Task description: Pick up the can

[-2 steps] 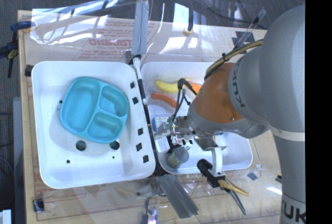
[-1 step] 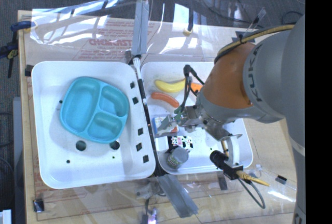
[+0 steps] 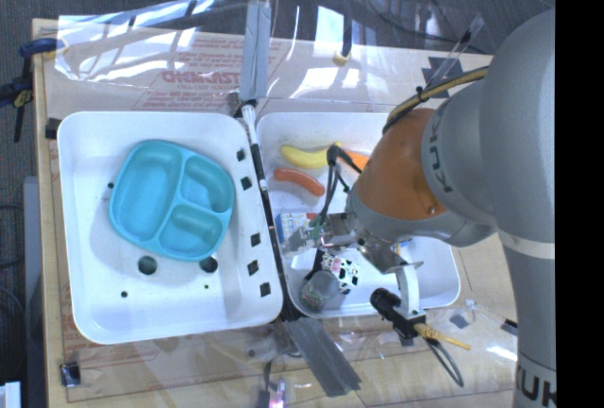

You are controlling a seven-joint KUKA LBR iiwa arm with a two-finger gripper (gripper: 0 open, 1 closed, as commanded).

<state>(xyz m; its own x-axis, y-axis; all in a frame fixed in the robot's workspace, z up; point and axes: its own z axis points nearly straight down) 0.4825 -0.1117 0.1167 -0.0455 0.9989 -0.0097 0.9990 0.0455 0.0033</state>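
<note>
1. Two white bins sit side by side on the desk (image 3: 104, 47). The left bin (image 3: 85, 236) and the right bin (image 3: 444, 274) touch along a middle wall.
2. A blue plate (image 3: 172, 198) with three sections lies flat in the left bin. Two small dark round things (image 3: 147, 265) sit just below the plate, on the bin floor.
3. The big grey arm (image 3: 510, 142) comes in from the right. Its orange band (image 3: 401, 175) hangs over the right bin and hides much of it.
4. The end effector (image 3: 332, 266) points down into the near part of the right bin, close to the middle wall.
5. I cannot tell if the end effector is open or closed, or if it has hold of anything. That spot is too crowded and blurry.
6. The can (image 3: 319, 291) looks like the grey, shiny round thing in the near left corner of the right bin. It sits right under the end effector, next to a small black-and-white spotted thing (image 3: 345, 274).
7. A yellow banana (image 3: 304, 155) lies at the far side of the right bin. An orange-red sausage shape (image 3: 298, 180) lies just in front of it.
8. A small box with writing (image 3: 294, 228) lies between the sausage shape and the can.
</note>
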